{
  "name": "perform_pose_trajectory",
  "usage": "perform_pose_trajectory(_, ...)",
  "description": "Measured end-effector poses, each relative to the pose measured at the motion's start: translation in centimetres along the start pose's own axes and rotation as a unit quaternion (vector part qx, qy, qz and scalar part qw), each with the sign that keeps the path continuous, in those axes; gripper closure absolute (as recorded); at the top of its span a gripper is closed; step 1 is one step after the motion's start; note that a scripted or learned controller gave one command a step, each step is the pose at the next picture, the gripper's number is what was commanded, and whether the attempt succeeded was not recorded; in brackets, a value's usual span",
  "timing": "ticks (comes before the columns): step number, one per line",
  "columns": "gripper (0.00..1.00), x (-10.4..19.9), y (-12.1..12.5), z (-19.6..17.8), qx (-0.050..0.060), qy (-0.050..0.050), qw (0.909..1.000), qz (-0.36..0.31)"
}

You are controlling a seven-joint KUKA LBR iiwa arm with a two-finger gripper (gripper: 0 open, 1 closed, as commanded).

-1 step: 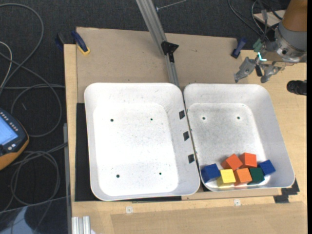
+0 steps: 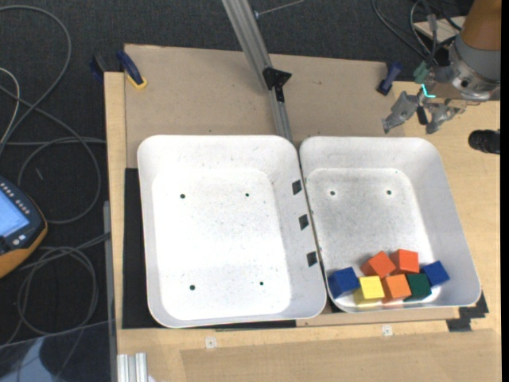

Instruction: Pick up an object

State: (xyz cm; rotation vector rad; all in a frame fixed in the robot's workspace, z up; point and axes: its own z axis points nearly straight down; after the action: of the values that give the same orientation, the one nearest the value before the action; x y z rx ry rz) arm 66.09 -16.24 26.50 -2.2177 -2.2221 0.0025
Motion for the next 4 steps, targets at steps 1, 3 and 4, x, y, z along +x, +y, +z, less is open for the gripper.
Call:
perform_pose_trajectory(1, 0.0, -0.7, -0.5, 4.6, 0.001, 0.0, 1.0, 0.001)
perform_pose_trajectory(3, 0.0, -1.2, -1.5, 15.8, 0.003, 0.001, 1.0, 0.001)
perform_pose_trajectory(4, 1.0, -1.2, -1.2, 14.2, -0.002, 0.0, 1.0, 0.001)
